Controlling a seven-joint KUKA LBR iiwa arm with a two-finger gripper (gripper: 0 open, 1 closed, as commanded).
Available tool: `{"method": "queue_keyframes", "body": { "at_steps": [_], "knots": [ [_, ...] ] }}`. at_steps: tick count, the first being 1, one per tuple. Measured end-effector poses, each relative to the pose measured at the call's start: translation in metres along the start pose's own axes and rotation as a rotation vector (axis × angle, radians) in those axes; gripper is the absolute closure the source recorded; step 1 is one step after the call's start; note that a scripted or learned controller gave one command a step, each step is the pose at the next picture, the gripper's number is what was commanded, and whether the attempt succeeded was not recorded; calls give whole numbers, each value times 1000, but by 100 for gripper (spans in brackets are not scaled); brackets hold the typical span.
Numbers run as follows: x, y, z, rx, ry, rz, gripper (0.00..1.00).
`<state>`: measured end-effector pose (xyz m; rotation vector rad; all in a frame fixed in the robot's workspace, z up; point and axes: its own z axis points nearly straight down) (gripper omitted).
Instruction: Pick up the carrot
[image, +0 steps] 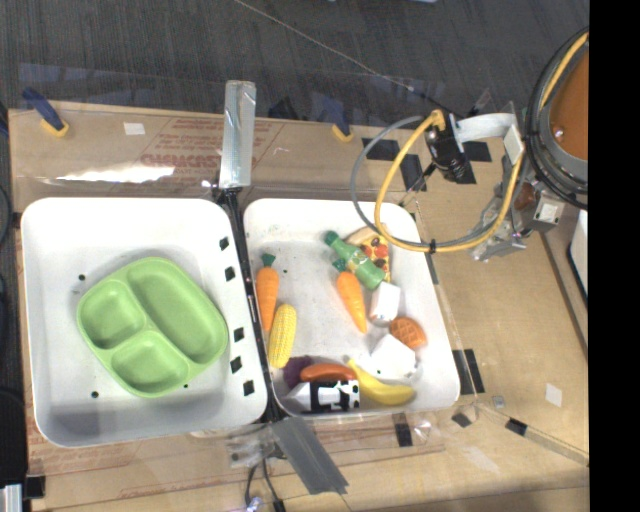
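Two carrots lie in the right bin (430, 290). One carrot (267, 292) with a green top rests along the bin's left wall, just above a corn cob (282, 335). The other carrot (351, 299) lies near the bin's middle, pointing down and to the right, its top under a green toy (346, 250). Part of the arm, showing grey and orange (566, 105), is at the upper right, outside the bins and well away from both carrots.
Around the carrots are a pizza slice (374, 253), a white block (386, 301), an orange bread-like toy (408, 332), a banana (386, 391) and a black-and-white toy (332, 396). The left bin (50, 240) holds a green divided plate (150, 325). Yellow and grey cables (420, 215) loop over the right bin's top corner.
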<state>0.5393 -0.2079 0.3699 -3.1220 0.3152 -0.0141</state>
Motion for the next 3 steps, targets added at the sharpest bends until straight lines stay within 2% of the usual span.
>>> {"method": "queue_keyframes", "body": {
  "at_steps": [1,3],
  "knots": [
    [-49,12,56,2,-11,-4,100],
    [-47,7,23,10,1,-10,100]
  ]
}}
